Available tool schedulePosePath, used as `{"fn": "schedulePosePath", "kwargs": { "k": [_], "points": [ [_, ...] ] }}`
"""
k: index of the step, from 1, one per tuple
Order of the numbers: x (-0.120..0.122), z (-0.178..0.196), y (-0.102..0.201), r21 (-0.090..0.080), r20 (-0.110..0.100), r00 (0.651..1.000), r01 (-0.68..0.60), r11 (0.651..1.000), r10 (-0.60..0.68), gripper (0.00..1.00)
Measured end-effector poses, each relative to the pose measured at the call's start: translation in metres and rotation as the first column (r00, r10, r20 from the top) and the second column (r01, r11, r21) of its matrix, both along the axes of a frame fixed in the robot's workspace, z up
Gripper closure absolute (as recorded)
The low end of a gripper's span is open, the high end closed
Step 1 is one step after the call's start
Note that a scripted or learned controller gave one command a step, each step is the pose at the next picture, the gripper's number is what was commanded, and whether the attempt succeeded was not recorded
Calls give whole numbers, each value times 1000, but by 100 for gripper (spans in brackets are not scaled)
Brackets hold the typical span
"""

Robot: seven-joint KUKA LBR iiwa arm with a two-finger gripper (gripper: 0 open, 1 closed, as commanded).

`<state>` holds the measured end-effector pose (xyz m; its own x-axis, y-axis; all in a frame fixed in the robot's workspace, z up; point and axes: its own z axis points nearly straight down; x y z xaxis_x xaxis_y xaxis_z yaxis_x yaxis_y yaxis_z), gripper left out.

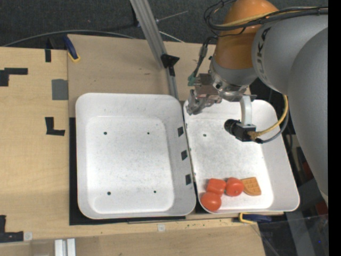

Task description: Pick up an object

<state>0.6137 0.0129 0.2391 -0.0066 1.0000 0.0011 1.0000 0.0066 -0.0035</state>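
**Inspector:** Begin at the near edge. What lies there?

**Assistant:** Three small glossy red tomato-like pieces (219, 191) are clustered in the near left corner of the shallow white right-hand bin (277, 193), touching one another. A flat orange cracker-like wedge (251, 186) sits just beside them, against the rightmost piece. All are loose on the floor, none stacked, so any one could serve as the object to pick.

**Inspector:** And the neighbouring bin?

**Assistant:** The shallow white left-hand bin (85, 159) shows only its speckled floor and four dark dots.

**Inspector:** Farther back, the arm?

**Assistant:** The grey metal two-finger gripper (196, 106) hangs over the right-hand bin's far left corner, well apart from the cluster, under the orange band (240, 36). Nothing is seen between its tips; whether they are spread or closed, I cannot tell.

**Inspector:** Judgement?

**Assistant:** The pick is not yet made. The corner placement crowds the pieces against two walls, which may hinder a grasp.
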Motion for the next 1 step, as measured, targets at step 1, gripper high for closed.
{"fn": "schedulePosePath", "kwargs": {
  "k": [1],
  "points": [
    [-8, 4, 56, 0, 1, 1000, -1, 1000, 1, 100]
  ]
}}
